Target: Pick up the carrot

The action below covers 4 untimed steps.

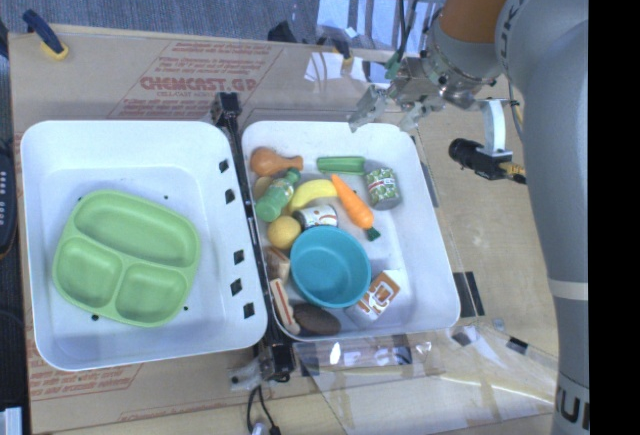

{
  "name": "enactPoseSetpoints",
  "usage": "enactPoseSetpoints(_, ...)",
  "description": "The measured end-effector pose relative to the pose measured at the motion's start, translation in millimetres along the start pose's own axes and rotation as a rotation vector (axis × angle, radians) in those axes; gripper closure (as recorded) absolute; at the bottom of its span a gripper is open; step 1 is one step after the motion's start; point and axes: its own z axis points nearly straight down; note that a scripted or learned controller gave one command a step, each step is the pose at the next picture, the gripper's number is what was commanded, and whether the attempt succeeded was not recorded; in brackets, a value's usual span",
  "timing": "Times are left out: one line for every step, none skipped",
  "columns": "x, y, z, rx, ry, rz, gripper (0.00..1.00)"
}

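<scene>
Carrot (351,202): we list it in the right bin (428,223), lying slantwise near the bin's middle, towards the far right part. Its orange body runs from upper left down to a green stub nearest the right wall. Neighbours: a small can (382,187) just beside it on the right, a banana (313,192) on the left, a green cucumber (341,164) beyond it towards the far edge, and a blue bowl (330,266) just nearer the front edge.

Gripper (385,108): we place it above the far right corner of the right bin, raised, well apart from the carrot. We cannot tell how the gripping parts stand; nothing is seen held.

Step in hand, in our judgement: the approach, with the pick not yet made. The next move calls for travel inward from the far corner, alignment across the carrot's narrow width, and a descent between can and banana without nudging either.

Left bin (40,223): holds a green divided plate (125,258).
</scene>
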Motion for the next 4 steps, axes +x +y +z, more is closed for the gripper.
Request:
enactPoseSetpoints(-22.2,-22.5,142.1,-0.021,0.002,-0.150,0.00)
enactPoseSetpoints(11.2,-71.8,161.8,-0.008,-0.001,-0.189,0.00)
enactPoseSetpoints(10.4,-71.6,151.4,-0.003,-0.003,-0.199,1.00)
enactPoseSetpoints(28.1,-46.3,45.1,-0.010,-0.004,-0.025,1.00)
